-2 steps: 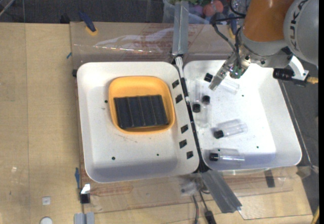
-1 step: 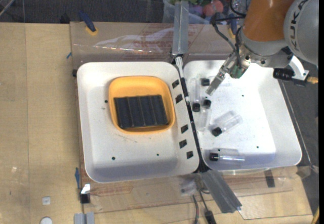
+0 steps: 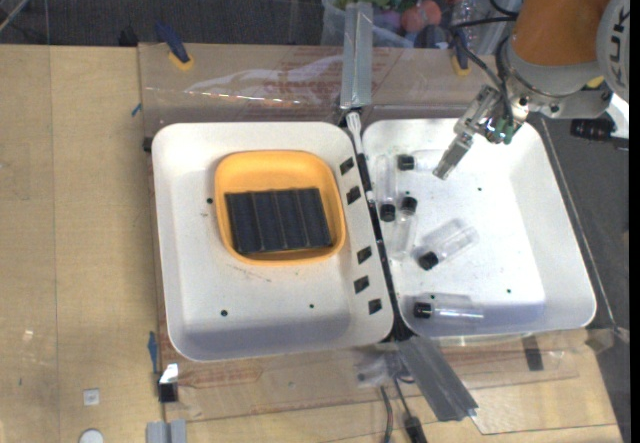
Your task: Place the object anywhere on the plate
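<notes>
gripper point(image 3: 443, 168) hung over the right bin, can't tell its grip, clear plastic black-capped vial point(image 3: 443, 244) lay just below it

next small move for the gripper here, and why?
Probably lower onto the nearest vial. The gripper hovers in the right bin with nothing between its fingers, and the yellow plate in the left bin holds just a dark ridged block.

Left bin point(image 3: 180, 231): plate point(image 3: 280, 203) near its centre, a ridged block point(image 3: 278, 221) on the plate. Right bin point(image 3: 520, 221): small vials lying apart, one point(image 3: 404, 163) near the back left corner, two point(image 3: 397, 206) by the left wall, one point(image 3: 443, 243) at centre, one point(image 3: 447, 309) along the front edge.
</notes>
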`<state>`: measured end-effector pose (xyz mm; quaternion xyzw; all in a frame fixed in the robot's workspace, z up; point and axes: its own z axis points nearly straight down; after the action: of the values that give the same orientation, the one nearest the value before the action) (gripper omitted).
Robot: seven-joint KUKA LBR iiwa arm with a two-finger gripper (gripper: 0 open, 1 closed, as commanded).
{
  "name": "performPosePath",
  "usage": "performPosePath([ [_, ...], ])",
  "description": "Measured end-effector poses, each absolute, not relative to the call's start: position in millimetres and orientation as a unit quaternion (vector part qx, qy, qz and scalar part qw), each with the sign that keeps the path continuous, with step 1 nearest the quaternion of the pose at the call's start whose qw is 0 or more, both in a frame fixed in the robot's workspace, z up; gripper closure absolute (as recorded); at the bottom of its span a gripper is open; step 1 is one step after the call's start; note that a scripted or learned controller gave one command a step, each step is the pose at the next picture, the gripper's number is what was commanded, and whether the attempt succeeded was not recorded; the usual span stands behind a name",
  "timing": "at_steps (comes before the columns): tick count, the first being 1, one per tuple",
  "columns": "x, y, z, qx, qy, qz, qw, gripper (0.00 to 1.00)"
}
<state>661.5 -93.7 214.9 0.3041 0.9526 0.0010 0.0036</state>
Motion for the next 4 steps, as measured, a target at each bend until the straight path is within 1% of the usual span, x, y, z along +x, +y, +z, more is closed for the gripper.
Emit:
performPosePath([
  [1,659.7,-94,233,0.194,0.981,0.0011,0.004,0.00],
  [2,659.4,-151,246,-0.021,1.000,0.0003,0.005,0.00],
  [3,668.3,-172,236,-0.149,0.989,0.0000,0.005,0.00],
  [4,668.1,-208,222,-0.291,0.957,-0.0005,0.005,0.00],
])
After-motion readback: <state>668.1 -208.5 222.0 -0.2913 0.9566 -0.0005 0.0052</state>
